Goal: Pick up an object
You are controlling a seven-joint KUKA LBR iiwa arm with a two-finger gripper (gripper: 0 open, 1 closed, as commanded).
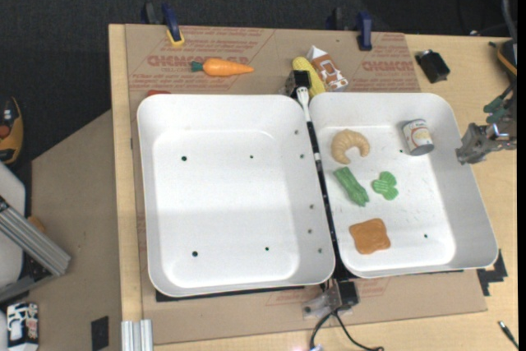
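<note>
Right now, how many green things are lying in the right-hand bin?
2. A long green piece lies near the middle of the right bin, and a smaller leafy green piece sits just right of it, apart from it.

Two bins side by side on the bench, rims touching along the centre.
Left bin: nothing listed inside.
Right bin: croissant toward the back left; can to its right, near the back right corner; pickle in front of the croissant; broccoli piece just right of the pickle; toast piece nearest the front.
Behind the left bin, on the bench: carrot.
Behind the seam between the bins: banana, with a small carton just beside it on the right.
Gripper: at the right bin's right rim, outside it.
</note>
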